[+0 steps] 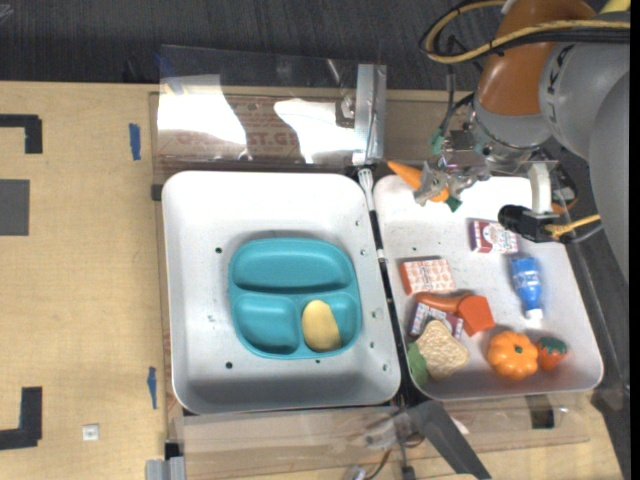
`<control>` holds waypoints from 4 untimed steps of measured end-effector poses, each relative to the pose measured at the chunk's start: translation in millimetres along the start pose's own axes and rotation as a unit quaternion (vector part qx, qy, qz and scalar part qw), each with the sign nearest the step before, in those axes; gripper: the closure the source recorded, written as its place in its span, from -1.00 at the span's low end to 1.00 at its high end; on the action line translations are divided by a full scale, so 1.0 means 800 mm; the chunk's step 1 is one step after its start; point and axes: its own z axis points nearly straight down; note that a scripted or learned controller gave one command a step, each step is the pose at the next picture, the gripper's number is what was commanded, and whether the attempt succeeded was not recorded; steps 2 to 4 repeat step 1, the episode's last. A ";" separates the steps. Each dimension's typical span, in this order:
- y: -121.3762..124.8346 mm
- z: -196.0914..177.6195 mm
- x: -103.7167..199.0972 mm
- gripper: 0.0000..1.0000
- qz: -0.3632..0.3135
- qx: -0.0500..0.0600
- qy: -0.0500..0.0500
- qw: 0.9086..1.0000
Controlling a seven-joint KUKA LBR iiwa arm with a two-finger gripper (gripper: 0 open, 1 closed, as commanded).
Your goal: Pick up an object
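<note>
My gripper [437, 181] is over the far left corner of the right bin [580, 368]. It is shut on an orange carrot [408, 175], which sticks out to the left of the fingers toward the divider between the bins. The carrot looks lifted just above the bin floor. More objects lie in the right bin: a small red-and-white carton [490, 236], a blue bottle [526, 284], a red-and-white box [425, 273], an orange block [476, 314], a tan cracker [441, 348], an orange pumpkin [512, 355] and a small tomato [551, 349].
The left bin [190, 268] holds a teal divided tray [280, 278] with a yellow potato-like object [320, 325] in its near right compartment. A clear plastic panel [260, 118] stands behind the left bin. Cables [470, 23] loop above the wrist.
</note>
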 end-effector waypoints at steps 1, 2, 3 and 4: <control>-0.013 0.026 -0.064 1.00 0.006 -0.003 -0.002 1.000; -0.013 0.026 -0.064 1.00 0.006 -0.003 -0.002 1.000; -0.013 0.026 -0.064 1.00 0.006 -0.003 -0.002 1.000; -0.013 0.026 -0.064 1.00 0.006 -0.003 -0.002 1.000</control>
